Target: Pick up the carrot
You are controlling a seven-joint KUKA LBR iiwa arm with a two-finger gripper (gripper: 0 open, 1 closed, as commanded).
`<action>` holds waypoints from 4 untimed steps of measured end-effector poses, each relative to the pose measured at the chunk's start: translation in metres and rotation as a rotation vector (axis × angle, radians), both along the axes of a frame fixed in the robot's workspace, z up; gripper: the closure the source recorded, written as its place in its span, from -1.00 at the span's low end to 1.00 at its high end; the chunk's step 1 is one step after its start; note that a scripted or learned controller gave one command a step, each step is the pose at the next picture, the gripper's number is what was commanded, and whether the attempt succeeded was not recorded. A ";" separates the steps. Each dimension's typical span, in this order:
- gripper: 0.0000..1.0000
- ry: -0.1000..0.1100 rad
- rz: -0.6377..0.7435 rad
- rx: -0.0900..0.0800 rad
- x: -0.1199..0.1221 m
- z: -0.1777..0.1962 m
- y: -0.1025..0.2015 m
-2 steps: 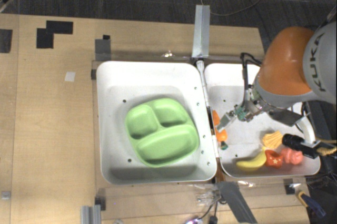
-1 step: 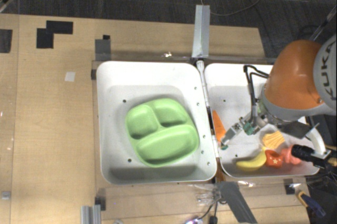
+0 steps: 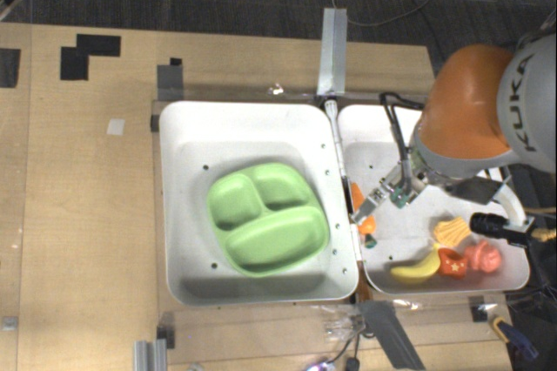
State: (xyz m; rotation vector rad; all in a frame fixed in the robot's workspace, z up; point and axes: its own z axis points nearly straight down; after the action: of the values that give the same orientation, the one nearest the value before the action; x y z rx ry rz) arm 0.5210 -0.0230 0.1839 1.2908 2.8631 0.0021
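The carrot (image 3: pixel 365 224) is a small orange piece with a green tip, lying against the left wall of the right bin (image 3: pixel 374 147). My gripper (image 3: pixel 372 201) reaches down and left from the orange-banded wrist (image 3: pixel 466 112), and its tip sits right at the carrot's upper end. The gripper hides part of the carrot. The view does not show whether the carrot is in its grasp.
In the right bin's front right corner lie a yellow banana (image 3: pixel 414 270), a red pepper-like toy (image 3: pixel 452 263), a pink fruit (image 3: pixel 484 257) and a yellow ridged piece (image 3: pixel 452 231). The left bin (image 3: pixel 187 134) holds a green divided plate (image 3: pixel 265 217). A metal post (image 3: pixel 333 51) stands behind the bins.
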 end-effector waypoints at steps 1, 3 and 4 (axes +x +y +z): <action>-1.00 -0.003 -0.026 -0.001 0.012 -0.091 -0.067; -1.00 -0.010 -0.299 0.000 0.103 -0.095 -0.091; 1.00 -0.010 -0.290 0.003 0.105 -0.084 -0.088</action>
State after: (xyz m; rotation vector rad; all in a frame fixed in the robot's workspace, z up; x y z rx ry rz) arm 0.6256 -0.1112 0.1001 1.6862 2.6402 0.0126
